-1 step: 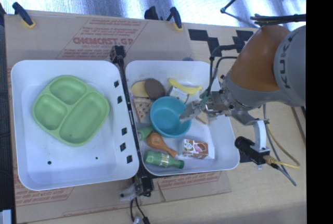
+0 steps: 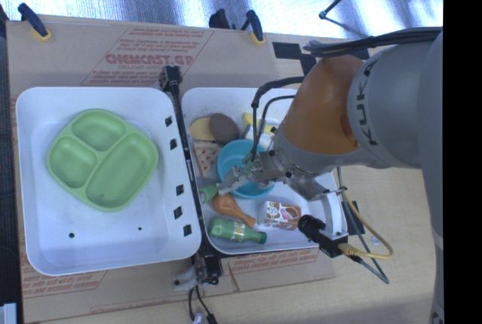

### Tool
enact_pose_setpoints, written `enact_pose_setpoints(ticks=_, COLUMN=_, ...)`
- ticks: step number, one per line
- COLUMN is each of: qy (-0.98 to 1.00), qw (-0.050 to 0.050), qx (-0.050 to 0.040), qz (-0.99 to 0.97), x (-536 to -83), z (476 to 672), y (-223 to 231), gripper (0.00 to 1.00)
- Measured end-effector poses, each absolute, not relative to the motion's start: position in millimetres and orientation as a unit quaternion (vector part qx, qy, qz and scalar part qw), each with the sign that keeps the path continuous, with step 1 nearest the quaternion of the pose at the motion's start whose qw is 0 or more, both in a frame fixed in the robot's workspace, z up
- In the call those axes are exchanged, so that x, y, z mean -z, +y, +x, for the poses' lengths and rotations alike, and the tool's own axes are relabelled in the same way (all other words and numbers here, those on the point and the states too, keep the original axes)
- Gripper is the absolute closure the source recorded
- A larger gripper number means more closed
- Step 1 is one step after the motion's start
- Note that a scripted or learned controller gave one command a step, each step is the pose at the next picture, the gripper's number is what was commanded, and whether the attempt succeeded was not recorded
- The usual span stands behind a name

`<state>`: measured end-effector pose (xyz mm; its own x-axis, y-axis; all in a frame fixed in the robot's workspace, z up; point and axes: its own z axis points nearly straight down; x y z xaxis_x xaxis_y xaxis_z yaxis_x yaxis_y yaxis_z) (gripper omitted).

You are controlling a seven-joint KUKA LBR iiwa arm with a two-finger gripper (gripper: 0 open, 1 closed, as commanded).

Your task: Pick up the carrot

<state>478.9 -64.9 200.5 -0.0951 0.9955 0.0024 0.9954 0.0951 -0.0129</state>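
One pincer (image 2: 242, 178), its state unclear, hovers just above the carrot (image 2: 232, 207) in the right bin (image 2: 226, 98).

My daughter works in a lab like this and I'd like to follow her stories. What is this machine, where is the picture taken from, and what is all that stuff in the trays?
The picture comes from one fixed camera above a bench, looking down at a slant. The big grey and orange shape is a robot arm reaching in from the right. At its end sits a pincer with two fingers, hanging low over the right bin; I cannot tell if the fingers are open or shut, and nothing is visibly held.

Two shallow white bins stand side by side. The left bin holds a green divided plate. The right one holds toy food and kitchen things: an orange carrot, which the arm is meant to pick up, a blue cup, a green bottle, a brown rounded piece and a small printed packet.
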Motion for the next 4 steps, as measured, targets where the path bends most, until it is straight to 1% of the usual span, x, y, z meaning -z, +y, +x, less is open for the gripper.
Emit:
enact_pose_setpoints(ticks=1, qy=-0.759, qw=0.002, qx=-0.0019, qz=-0.651, x=-209.6, z=495.3, y=-100.2, gripper=0.0)
enact_pose_setpoints(ticks=2, qy=-0.725, qw=0.005, qx=-0.0033, qz=-0.688, x=-190.6, z=475.7, y=-38.6, gripper=0.0)
enact_pose_setpoints(ticks=3, qy=-0.748, qw=0.001, qx=-0.0031, qz=-0.664, x=-186.3, z=475.7, y=-118.2, gripper=0.0)
enact_pose_setpoints(ticks=4, qy=-0.673, qw=0.002, qx=-0.0025, qz=-0.74, x=-190.5, z=479.0, y=-53.2, gripper=0.0)
